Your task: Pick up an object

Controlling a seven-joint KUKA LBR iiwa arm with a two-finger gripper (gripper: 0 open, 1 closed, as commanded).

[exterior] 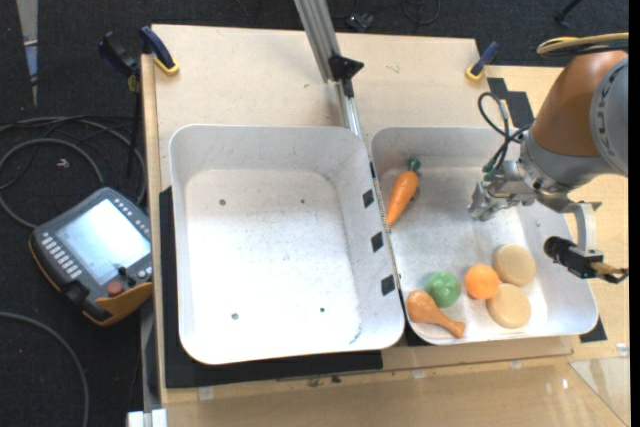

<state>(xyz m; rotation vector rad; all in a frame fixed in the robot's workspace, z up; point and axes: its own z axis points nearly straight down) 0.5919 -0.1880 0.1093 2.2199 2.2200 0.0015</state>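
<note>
- Nearest you, lower right of the frame: the objects sit bunched in the bottom corner of the right bin (585, 315). A tan drumstick-shaped piece (434, 313) lies along the lower rim, the green ball (442, 289) touches it from above, and the orange ball (482, 282) is just beside that.
- Two beige round pieces (512, 285) stack up the frame at the far right of the cluster, lower one by the rim. My guess is the pile settled there because the bin floor curves up at its edges; treat that as a guess.
- Any of these could be the object to pick; all lie loose on the bin floor.
- Middle of the frame: the gripper (490, 200) hangs over bare bin floor, above the cluster and well apart from it. It looks to touch nothing. You cannot tell from this angle how wide it stands or whether anything is in it.
- Left of the gripper: a toy carrot (401, 194) leans along the divider wall, green tip up the frame.
- Left bin (190, 215): speckled floor.
- Far left: a teach pendant (92, 255) on the dark floor.
</note>
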